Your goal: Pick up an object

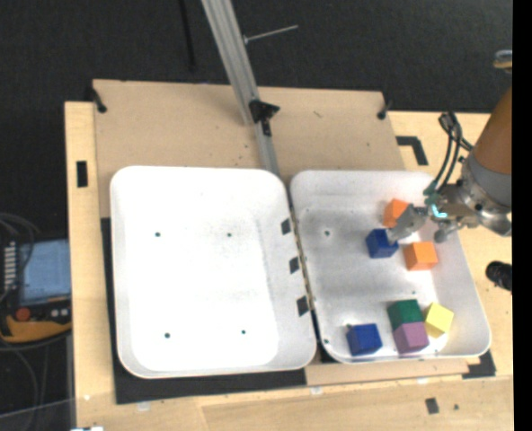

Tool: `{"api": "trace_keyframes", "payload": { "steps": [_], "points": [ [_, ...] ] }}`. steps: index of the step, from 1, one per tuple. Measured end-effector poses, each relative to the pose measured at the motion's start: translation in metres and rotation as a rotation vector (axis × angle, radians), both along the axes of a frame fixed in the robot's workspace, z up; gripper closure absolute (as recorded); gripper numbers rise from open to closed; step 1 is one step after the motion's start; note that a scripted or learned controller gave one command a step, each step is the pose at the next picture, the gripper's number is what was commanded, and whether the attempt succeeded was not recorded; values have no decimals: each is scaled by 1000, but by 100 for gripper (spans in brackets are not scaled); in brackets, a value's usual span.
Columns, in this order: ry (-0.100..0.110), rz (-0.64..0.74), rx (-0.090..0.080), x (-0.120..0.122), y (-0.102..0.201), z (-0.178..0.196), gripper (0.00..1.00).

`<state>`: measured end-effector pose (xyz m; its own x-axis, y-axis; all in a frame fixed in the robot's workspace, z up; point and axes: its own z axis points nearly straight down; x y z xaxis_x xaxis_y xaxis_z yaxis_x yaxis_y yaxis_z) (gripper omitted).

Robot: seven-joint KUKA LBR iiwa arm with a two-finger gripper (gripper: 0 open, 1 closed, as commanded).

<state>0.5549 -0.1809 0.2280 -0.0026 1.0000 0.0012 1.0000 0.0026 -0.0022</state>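
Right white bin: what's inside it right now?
The right white bin holds seven small blocks: two orange, two blue, one green, one purple, one yellow. The gripper hangs over them, covering some bin floor.

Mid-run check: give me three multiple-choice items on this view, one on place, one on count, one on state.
1. Which bin holds the blocks?
A. left bin
B. right bin
C. both

2. How many blue blocks are there?
A. one
B. two
C. three

3. How does the gripper stand?
A. over the right bin's upper blocks
B. over the left bin
C. outside both bins

Key: 1 B, every block lies in the right bin. 2 B, a blue block sits by the gripper and another blue block at the near edge. 3 A, it hangs beside the upper orange block and lower orange block.
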Motion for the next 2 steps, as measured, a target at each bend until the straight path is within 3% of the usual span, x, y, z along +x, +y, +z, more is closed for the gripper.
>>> {"api": "trace_keyframes", "payload": {
  "steps": [1,2],
  "points": [
    [-4,0,-1,1,0,2,0],
    [1,-5,-3,-4,-7,-43,0]
  ]
}}
